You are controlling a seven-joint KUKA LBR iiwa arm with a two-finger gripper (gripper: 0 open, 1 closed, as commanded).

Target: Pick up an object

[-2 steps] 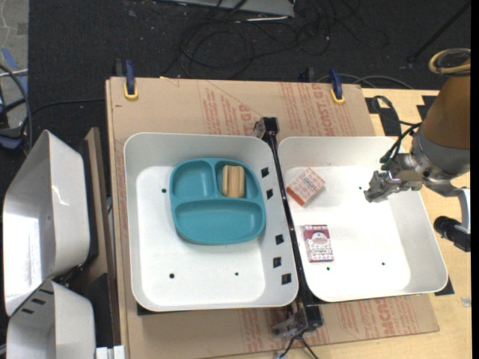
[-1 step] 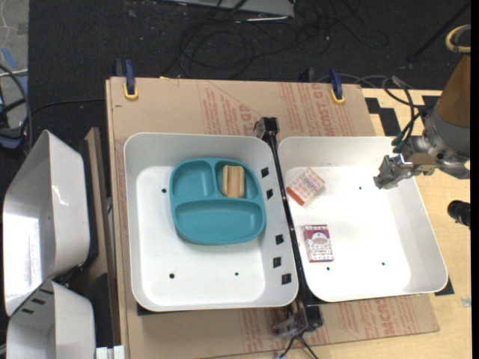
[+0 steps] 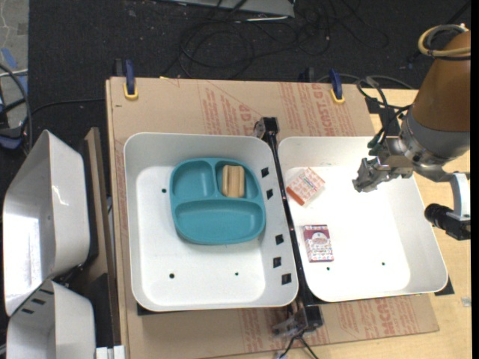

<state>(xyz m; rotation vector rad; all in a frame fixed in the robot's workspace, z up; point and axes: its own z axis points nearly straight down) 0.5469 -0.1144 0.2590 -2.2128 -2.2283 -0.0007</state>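
Here, the gripper (image 3: 367,179) hovers over the right bin (image 3: 419,223), nothing visibly in it.
The orange-and-white packet (image 3: 305,186) lies nearest, straight toward the bins' shared wall from the gripper, near but apart, its long axis slanted. The red card (image 3: 318,243) lies further off, nearer the front rim. Whether the claw is open or closed, I cannot tell.

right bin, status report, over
Gripper above right bin, nothing seen between its fingers. Orange-white packet and small red packet lie loose, left of it. Nothing blocking.
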